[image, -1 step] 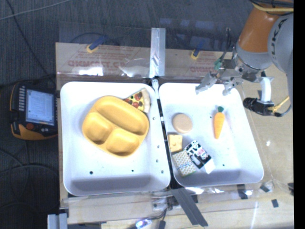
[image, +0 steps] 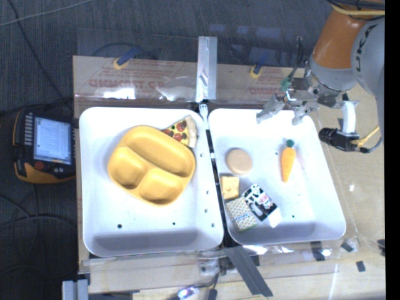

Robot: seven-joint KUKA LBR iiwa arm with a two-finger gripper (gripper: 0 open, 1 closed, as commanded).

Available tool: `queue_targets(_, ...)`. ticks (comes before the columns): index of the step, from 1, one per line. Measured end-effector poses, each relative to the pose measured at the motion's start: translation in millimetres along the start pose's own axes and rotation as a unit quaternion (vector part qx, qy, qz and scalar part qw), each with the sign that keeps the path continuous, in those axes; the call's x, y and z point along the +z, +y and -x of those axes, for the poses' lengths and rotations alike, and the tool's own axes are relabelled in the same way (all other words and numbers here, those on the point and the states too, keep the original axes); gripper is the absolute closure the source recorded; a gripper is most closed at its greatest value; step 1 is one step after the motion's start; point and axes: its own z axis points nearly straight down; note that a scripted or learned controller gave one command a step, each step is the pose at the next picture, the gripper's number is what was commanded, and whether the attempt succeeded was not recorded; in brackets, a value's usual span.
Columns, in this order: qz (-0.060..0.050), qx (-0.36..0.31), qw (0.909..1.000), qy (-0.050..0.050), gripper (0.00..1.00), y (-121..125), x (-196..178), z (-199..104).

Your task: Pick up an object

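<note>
The gripper (image: 284, 111) hovers at the right bin's (image: 325, 186) 12 o'clock rim, fingers apart and empty, I think. The toy carrot (image: 287, 161) lies just below toward 6 o'clock; I'd drop straight down and straddle its narrow width.

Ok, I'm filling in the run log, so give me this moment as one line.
pincer: open, holding nothing | position: above right bin's far edge | nearest: carrot | left bin: yellow tray, pizza slice

left bin (image: 100, 230) – tray (image: 152, 164) | right bin (image: 325, 211) – carrot (image: 287, 160)
</note>
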Motion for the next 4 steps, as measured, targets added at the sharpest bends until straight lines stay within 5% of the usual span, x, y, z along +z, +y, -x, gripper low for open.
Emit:
queue_targets(1, 0.001, -0.045, 0.999, -0.002, 0.0, 3.5, -54.2, -31.0)
queue_targets(2, 0.0, -0.049, 0.9988, -0.001, 0.0, -27.3, 23.8, 32.5)
queue_targets(3, 0.0, 0.112, 0.9937, 0.0, 0.0, -44.0, 99.8, 69.5)
queue_targets(4, 0.002, 0.137, 0.9906, 0.003, 0.0, -50.4, 131.3, 69.8)
